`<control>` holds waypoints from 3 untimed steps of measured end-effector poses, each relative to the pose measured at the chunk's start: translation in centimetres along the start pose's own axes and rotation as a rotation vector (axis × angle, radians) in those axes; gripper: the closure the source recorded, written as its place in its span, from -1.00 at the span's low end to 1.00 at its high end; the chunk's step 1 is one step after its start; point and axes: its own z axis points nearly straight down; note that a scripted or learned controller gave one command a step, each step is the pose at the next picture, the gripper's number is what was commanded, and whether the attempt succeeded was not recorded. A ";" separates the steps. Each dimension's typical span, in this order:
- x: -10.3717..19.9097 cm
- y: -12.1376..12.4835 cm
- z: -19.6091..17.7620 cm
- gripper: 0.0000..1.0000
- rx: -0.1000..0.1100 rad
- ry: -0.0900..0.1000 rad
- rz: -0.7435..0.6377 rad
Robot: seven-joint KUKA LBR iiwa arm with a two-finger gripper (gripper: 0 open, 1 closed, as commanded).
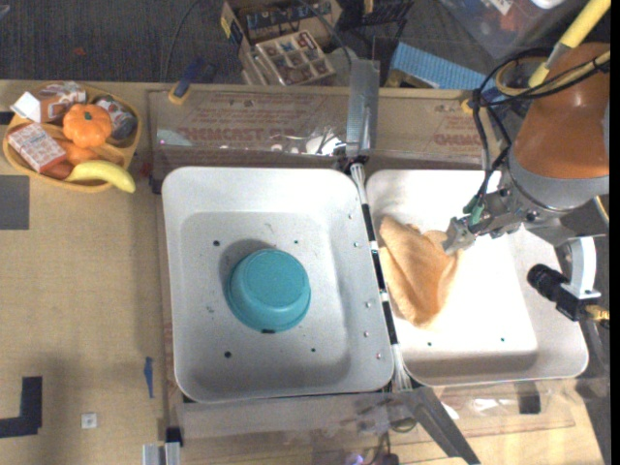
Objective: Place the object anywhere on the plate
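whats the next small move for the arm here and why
Probably lift a little and check the grip. The gripper sits at the upper right edge of the tan cloth-like piece in the right bin, and that piece lies flat against the bin's left wall. The teal plate waits in the left bin, so a carry leftward over the divider would follow.

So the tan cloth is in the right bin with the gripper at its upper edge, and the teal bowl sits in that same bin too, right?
Not quite. The teal bowl sits upside down in the left bin, not the right one. The rest holds: the camera view shows the tan cloth in the right bin, with the gripper at its upper edge.
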 end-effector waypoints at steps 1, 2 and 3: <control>5.5 0.8 1.0 1.00 -0.001 0.000 -0.398; 9.8 1.5 1.9 1.00 -0.002 -0.001 -0.793; 15.6 2.1 2.0 1.00 -0.002 -0.002 -1.188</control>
